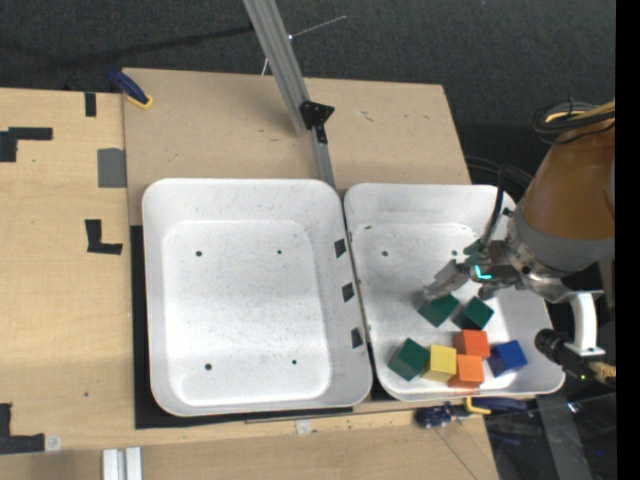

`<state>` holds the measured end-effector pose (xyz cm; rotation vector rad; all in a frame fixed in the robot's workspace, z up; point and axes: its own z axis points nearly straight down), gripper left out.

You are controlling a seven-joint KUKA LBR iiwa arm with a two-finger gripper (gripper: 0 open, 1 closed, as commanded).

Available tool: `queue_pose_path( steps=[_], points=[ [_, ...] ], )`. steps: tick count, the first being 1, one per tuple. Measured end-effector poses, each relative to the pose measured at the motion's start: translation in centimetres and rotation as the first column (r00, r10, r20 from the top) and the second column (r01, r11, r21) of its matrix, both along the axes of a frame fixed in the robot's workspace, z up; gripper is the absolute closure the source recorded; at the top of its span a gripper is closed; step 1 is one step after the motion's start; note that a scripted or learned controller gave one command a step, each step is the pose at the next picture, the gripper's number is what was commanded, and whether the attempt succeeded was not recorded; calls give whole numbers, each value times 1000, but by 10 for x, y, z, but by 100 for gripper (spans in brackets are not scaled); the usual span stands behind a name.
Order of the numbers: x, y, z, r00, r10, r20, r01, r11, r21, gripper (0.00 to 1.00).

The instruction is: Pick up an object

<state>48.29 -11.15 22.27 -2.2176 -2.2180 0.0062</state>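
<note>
Nearest us, along the front wall of the right bin, we saw a row of blocks: a green block, a yellow block, an orange block and a blue block. Just behind them sat another orange block and two dark green blocks. Over those two hung our hand; whether it was spread or pressed together, we cannot tell. Farther left lay the left bin on the desk.

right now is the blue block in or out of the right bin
In. The blue block lies inside the right bin, near its front right corner, beside the orange blocks.
</note>
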Motion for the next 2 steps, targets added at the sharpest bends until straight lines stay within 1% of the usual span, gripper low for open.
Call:
queue_pose_path(
  steps=[1, 2],
  points=[
    [1, 0, 2, 1000, 2, 4, -2, 1000, 0, 0],
    [1, 0, -62, 1000, 0, -3, 0, 1000, 0, 0]
  ],
)
